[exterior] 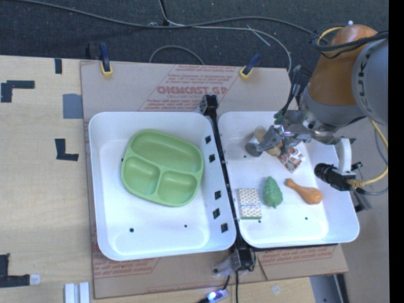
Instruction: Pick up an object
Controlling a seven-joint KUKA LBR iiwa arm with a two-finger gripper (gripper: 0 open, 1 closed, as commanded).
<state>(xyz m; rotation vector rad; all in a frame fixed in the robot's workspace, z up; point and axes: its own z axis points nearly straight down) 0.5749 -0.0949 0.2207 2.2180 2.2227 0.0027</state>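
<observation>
My gripper (257,145) hangs low over the upper left part of the right bin (315,232), at the end of the grey arm with the orange band (334,62). A small tan thing (274,148) lies right beside it, partly hidden by the wrist. Just to the right sits a red and white patterned packet (292,160). Nearer the front lie a green lumpy object (273,192), an orange drumstick-shaped toy (304,191) and a small patterned box (249,203). I cannot tell whether the gripper touches anything.
A green divided plate (163,167) lies in the left bin (107,232). A black divider strip (216,169) runs between the two bins. A black fitting with a yellow cable (334,175) overhangs the right bin's right rim.
</observation>
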